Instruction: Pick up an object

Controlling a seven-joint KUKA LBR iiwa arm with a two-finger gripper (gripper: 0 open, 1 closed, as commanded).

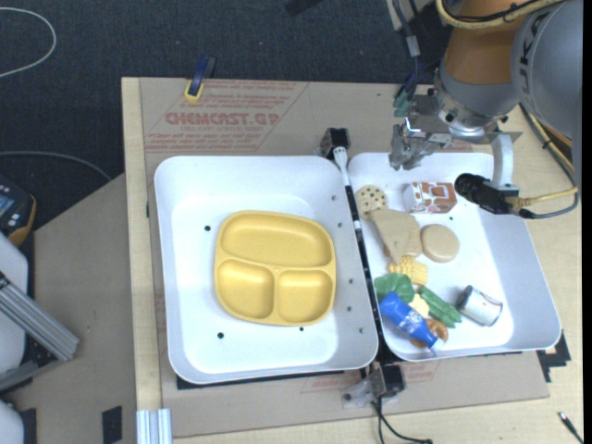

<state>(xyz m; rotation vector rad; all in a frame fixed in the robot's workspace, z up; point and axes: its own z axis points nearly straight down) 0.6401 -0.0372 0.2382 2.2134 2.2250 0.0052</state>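
Note:
My gripper (405, 155) hangs over the far left corner of the right bin (532, 276), with nothing seen in it. Just below it lie a round speckled cookie (370, 195) and a small brown-and-white packet (430, 195). Further toward the front are a tan bread slice (396, 232), a round tan disc (439, 243), a yellow corn piece (411, 271), a green leafy piece (433, 303), a blue bottle (404, 314) and a silver-and-white cylinder (480, 305).
A yellow divided tray (275, 266) lies in the middle of the left bin (185, 202). A blue-and-yellow clip (197, 80) rests on the cardboard behind the bins. A black clamp (335, 141) sits at the far end of the wall between the bins.

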